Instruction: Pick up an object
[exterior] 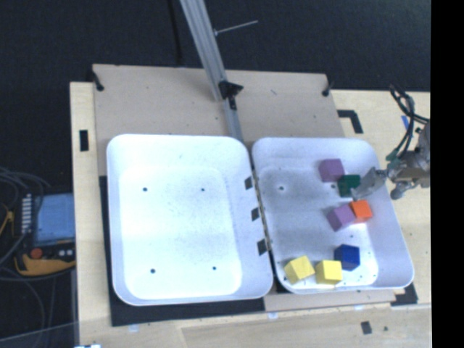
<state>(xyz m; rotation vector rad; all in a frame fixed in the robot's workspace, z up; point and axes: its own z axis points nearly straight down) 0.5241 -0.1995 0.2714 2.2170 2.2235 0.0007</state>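
Your claw [378,183] hangs at the right bin's [304,154] right rim; whether it is open or closed, you cannot tell. Just left of it sits a green block [349,184], with an orange block [361,209] just below. The left bin [181,216] lies well apart.

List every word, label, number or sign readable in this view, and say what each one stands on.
None can be read.
The blue device left of the bench has a face too blurred to make out any text.
The blocks in the right bin, such as the green block and orange block, show plain faces.
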